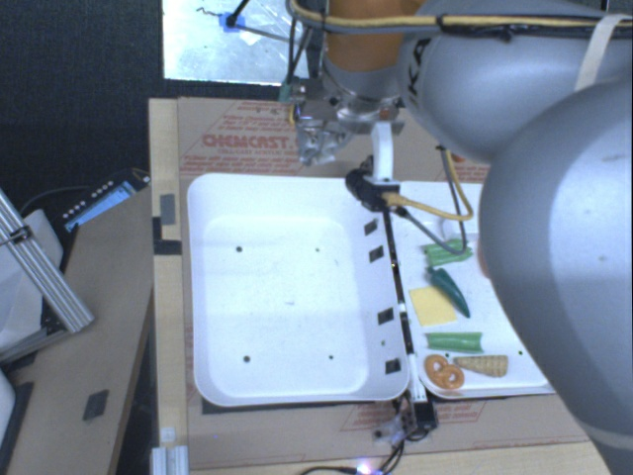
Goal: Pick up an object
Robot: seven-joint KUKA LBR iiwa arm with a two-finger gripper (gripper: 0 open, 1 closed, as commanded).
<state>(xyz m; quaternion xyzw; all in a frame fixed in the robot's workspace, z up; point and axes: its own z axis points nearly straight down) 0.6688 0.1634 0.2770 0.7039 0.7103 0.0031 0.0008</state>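
a: how far along is the pick?
b: not begun, i'd judge. the tool hangs above the left bin's far rim; whether it's clenched i cannot tell.
a: and the objects?
b: pepper, cheese, pretzel lie in the right bin, well apart from the tool.

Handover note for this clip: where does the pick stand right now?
Claw: above the far rim of the left bin, with no object seen between its tips.
Objects: all in the right bin, namely the yellow block, dark green pepper, green bean, pretzel and cone.
Done: nothing picked.
Left: reach the right bin, grasp one, lift.
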